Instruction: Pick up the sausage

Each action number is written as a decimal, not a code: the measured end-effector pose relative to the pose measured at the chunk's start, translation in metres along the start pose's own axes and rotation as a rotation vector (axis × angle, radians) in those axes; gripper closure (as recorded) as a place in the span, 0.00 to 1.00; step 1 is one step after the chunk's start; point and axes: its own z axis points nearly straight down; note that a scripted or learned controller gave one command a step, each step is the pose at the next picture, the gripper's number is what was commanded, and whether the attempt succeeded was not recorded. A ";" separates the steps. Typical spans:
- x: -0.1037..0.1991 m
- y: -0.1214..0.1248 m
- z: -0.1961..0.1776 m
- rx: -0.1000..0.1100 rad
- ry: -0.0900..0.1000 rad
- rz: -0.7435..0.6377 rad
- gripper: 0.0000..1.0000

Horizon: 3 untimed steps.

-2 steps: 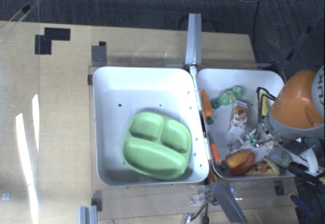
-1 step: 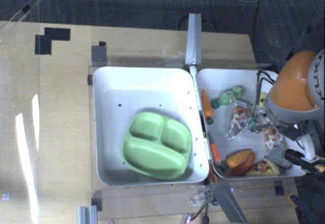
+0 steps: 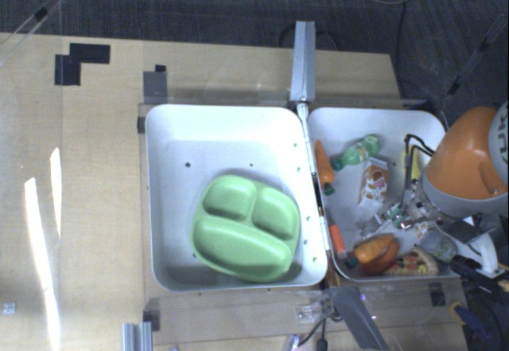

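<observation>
Sausage [image 3: 380, 255]: a brownish-red, curved toy piece with an orange-yellow top, lying in the right-hand shallow white bin [image 3: 425, 122] near its front wall, resting on the bin floor with nothing gripping it. Gripper [image 3: 402, 218]: metal, two-fingered, low over the middle of the same bin, just above and to the right of the sausage; I cannot tell from here how the fingers are set, as the tip is lost in clutter. Arm [image 3: 469, 162]: grey with a broad orange band, reaching in from the right over the bin's right side. Same bin, other contents: a long orange carrot-shaped piece [image 3: 322, 165] lying along the left wall; a green bottle-shaped item [image 3: 355, 152] toward the back; a small white printed packet [image 3: 374, 183] near the centre; a short orange-red stick [image 3: 337, 239] at the left wall, just beside the sausage; a flat patterned item [image 3: 415, 264] at the front wall, right of the sausage. Left-hand shallow white bin [image 3: 171, 182]: holds one light green plastic compartment tray [image 3: 247, 226], three sections, set toward the front right. Bench [image 3: 87, 206]: pale wood, bearing both bins side by side.
</observation>
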 end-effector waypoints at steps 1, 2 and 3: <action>-0.020 0.049 0.008 0.000 0.000 0.042 0.00; 0.003 0.005 0.010 -0.011 -0.006 0.024 0.00; 0.004 0.008 -0.002 -0.017 -0.006 0.022 1.00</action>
